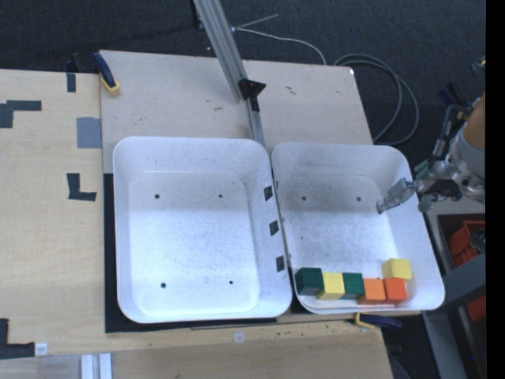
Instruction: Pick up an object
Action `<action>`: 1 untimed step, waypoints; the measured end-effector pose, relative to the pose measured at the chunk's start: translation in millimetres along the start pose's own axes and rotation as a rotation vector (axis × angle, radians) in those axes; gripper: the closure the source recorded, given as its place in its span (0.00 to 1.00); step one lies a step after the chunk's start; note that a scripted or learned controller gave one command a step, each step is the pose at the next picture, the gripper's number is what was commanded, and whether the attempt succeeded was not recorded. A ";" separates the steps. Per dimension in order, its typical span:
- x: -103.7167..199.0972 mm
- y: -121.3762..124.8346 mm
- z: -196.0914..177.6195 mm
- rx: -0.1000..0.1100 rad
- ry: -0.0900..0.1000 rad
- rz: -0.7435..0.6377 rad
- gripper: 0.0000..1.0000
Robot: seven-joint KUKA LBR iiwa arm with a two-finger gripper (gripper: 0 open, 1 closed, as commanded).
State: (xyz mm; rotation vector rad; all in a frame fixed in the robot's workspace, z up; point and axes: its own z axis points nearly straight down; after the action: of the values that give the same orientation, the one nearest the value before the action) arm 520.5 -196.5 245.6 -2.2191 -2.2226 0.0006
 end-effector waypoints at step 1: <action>68.7 4.5 120.6 0.009 0.004 -0.003 0.00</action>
State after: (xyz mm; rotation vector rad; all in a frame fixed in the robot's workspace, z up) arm 524.8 -127.7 125.1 -2.2096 -2.2195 0.0066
